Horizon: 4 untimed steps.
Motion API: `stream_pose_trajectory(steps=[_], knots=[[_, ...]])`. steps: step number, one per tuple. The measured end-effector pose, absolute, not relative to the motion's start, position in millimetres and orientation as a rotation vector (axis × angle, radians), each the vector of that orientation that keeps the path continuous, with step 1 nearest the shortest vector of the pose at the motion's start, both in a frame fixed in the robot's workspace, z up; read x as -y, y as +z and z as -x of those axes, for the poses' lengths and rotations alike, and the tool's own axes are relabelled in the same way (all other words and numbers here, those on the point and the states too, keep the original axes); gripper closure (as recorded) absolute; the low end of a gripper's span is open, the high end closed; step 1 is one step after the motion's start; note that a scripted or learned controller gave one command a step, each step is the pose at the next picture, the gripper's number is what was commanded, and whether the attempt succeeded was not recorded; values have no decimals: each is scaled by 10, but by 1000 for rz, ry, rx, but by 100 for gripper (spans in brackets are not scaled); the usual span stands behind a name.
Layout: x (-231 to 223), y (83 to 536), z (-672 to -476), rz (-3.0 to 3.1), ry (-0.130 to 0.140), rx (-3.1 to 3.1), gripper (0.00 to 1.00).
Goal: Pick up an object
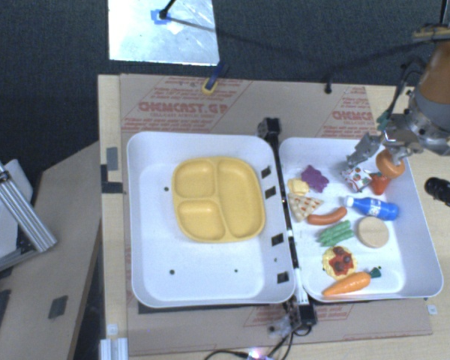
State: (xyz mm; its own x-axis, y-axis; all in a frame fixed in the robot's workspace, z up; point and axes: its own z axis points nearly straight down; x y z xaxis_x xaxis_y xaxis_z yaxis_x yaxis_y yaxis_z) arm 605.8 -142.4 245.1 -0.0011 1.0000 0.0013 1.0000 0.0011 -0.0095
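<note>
Pincer [376, 156] hovers over the right bin's [420, 223] far end, fingers spread, one beside an orange object [391, 164], gripping nothing clearly. Toy foods fill that bin; a yellow divided plate [216, 199] sits in the left bin [146, 223].

Light even, moderately bright, overhead. Bins [210, 295] near blown out, white walls losing detail. Foil sheet [163, 19] at 11 o'clock shows patchy glare. Dark carpet [37, 58] at 9 to 12 o'clock underexposed, grainy. Shadows soft, short; faint shading under tray [217, 199] rim and along bin divider. Arm [439, 88] at 2 o'clock soft, slightly blurred. Overall low resolution, mild noise, small toys [345, 231] smeared at edges. Print on cardboard [184, 105] legible yet fuzzy. Colours slightly washed.
</note>
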Motion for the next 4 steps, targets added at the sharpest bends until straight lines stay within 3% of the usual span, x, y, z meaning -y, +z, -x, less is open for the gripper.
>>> stream_pose_trajectory(steps=[1, 3, 4], knots=[[1422, 2515, -6080, 2219, -1, 2226, 0], [1406, 1462, -6014, 2218, 2, 2221, 0], [1402, 906, -5973, 2226, -10, 2227, 0]])
